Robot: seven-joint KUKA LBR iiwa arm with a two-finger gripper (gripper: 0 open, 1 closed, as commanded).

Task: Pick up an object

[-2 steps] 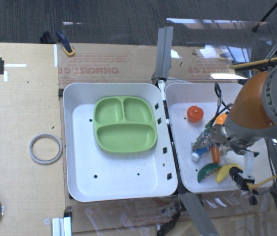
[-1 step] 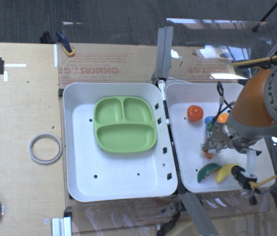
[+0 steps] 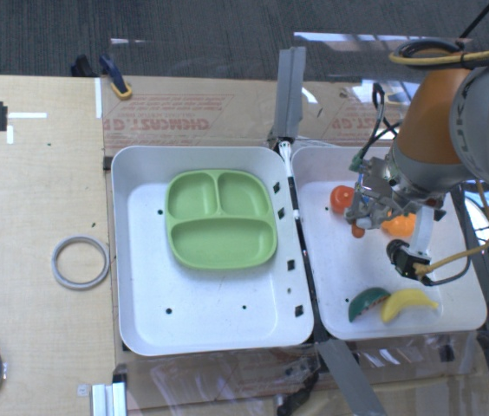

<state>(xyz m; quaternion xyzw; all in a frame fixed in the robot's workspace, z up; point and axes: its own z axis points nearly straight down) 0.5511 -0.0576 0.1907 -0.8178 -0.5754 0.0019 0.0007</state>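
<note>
Now, we read the bench from left to right.

Tape ring (image 3: 81, 262): it lies on the bench at nine o'clock, outside both bins; we leave it alone.

Left bin (image 3: 140, 319): it holds a green divided plate (image 3: 221, 218) lying flat toward twelve o'clock of its floor; too broad and flat for an easy pinch, we judge, so not our first choice.

Right bin (image 3: 331, 258): this is where we work.

Orange-red ball (image 3: 341, 198): it sits at about ten o'clock in the right bin, just beside the gripper.

Gripper (image 3: 368, 215): it hangs low over the right bin's upper half, the grey arm (image 3: 461, 120) reaching in from three o'clock. We cannot tell how the jaws stand; the tips are lost in clutter.

Orange piece (image 3: 400, 225): it lies at the gripper's four o'clock, partly hidden; touching or apart, we cannot say.

Green piece (image 3: 368, 302) and banana (image 3: 407, 302): side by side at six o'clock in the right bin, near its front wall.

Advice: we would settle on the ball as the nearest target, centre over it, come straight down, and close slowly, since a round thing may squirt sideways.
</note>
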